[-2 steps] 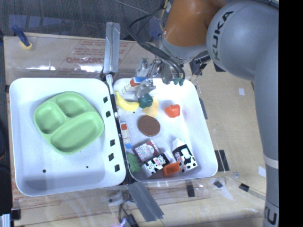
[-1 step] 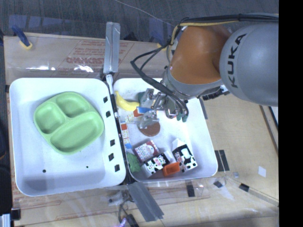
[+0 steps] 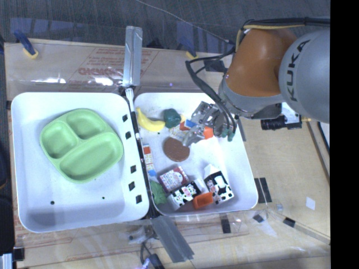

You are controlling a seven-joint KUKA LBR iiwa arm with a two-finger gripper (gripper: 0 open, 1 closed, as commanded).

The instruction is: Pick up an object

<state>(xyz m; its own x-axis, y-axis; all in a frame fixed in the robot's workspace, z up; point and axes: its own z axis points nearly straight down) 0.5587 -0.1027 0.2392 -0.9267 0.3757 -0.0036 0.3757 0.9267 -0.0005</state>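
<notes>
My gripper (image 3: 199, 125) hangs low over the upper middle of the right bin (image 3: 247, 167), under the orange wrist band. A small orange piece (image 3: 208, 132) and a blue scrap (image 3: 187, 125) lie right at its tip; whether it touches them I cannot tell. Just left of it are a teal lump (image 3: 172, 116) and a yellow banana (image 3: 149, 122). A brown disc (image 3: 176, 149) lies below the gripper. Along the bin's front sit a maroon packet (image 3: 173, 178), two cow-patterned cartons (image 3: 219, 185) (image 3: 184, 194), an orange block (image 3: 203, 200) and a green item (image 3: 158, 194).
The left bin (image 3: 28, 200) holds a green divided plate (image 3: 82, 144). A ridge with black clips (image 3: 134, 150) separates the bins. The arm's body (image 3: 263, 66) covers the right bin's far right corner. A metal bar (image 3: 133, 52) stands behind the bins.
</notes>
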